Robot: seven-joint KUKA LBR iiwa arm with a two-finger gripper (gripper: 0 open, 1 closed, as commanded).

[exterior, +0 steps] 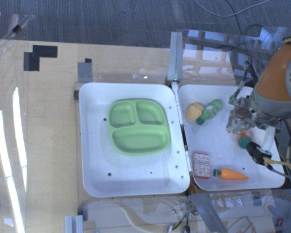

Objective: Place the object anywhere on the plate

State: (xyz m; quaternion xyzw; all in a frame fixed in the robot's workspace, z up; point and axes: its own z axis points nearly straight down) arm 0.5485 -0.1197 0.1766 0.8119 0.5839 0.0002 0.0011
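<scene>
A green divided plate (138, 126) lies in the middle of the left white bin (94, 178). In the right bin (218, 144) are a yellow corn-like toy (195, 111), a green bottle (211, 109) touching it, a small red patterned box (201, 164) and an orange carrot (231, 174). My gripper (238, 124) hangs low over the right side of the right bin, far from the plate. A small green and orange item (244, 141) lies just below and to the right of it, partly hidden by the wrist. I see nothing clearly held.
A raised divider (180, 130) separates the two bins. Clear panels and metal brackets (174, 57) stand behind them. Cables (274, 161) trail off the wrist along the right bin's right edge. Bare bin floor surrounds the plate.
</scene>
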